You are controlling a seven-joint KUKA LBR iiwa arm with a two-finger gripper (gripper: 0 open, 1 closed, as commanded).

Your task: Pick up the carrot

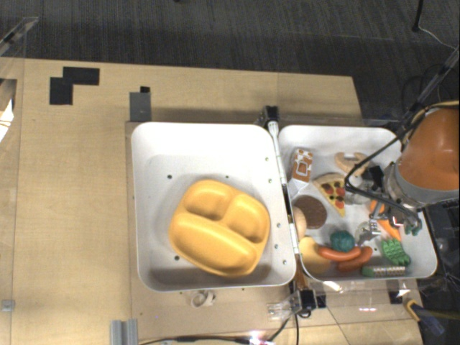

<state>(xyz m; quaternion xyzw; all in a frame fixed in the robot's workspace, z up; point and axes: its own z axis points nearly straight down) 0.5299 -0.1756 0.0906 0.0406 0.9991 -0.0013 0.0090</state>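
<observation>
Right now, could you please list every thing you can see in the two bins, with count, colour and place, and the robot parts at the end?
large yellow bread-shaped toy: one, yellow, left white bin
triangular pizza slice toy: one, tan and red, right white bin
round brown disc: one, brown, right bin, near divider
hot dog toy: one, red, right bin front
teal lumpy toy: one, teal, behind the hot dog
small orange carrot: one, orange, beside the pincer
green bumpy toy: one, green, front right corner
pincer: one, grey, above the right bin

The claw hangs over the right bin, an orange carrot just beside it (grip unclear); the yellow bread loaf lies well away in the left bin.
</observation>
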